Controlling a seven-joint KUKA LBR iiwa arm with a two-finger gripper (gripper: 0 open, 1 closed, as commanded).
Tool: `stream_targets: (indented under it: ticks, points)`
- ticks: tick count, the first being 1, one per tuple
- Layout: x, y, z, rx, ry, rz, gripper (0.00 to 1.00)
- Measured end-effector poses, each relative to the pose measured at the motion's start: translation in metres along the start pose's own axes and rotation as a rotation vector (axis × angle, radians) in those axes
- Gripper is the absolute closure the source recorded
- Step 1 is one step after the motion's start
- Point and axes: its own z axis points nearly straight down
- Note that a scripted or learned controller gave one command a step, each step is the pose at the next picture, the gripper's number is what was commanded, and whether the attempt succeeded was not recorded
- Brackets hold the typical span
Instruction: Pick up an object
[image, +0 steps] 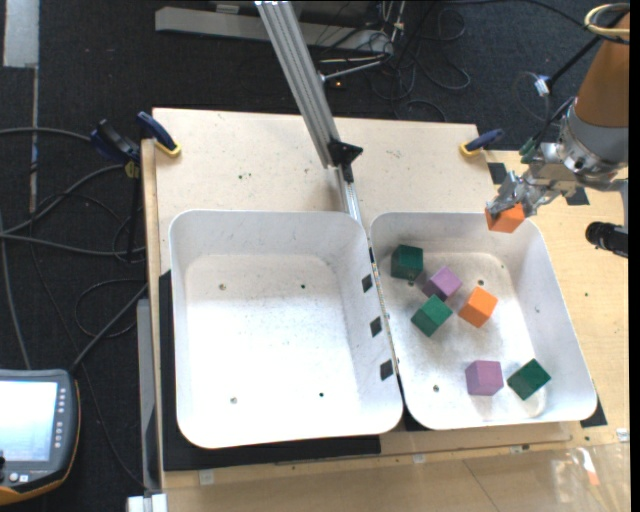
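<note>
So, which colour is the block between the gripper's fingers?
Orange. The block sits in the gripper, seen in the camera view.

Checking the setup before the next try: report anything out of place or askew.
One orange block is up between the fingers of the gripper, above the right bin's far rim. The other blocks lie scattered at odd angles inside that bin. Nothing spilled or damaged.

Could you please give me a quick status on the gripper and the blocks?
Gripper shut on orange block, lifted over right bin's far corner. Six blocks remain in that bin. Nothing in the way.
</note>
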Motion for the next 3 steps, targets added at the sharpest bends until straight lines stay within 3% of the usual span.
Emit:
stream_targets:
  ticks: [1,3]
  points:
    - [0.0,0.001,-0.03,0.003,0.002,0.0,1.0]
    - [0.104,-0.042,-0.023,0.01,0.006,-0.006,1.0]
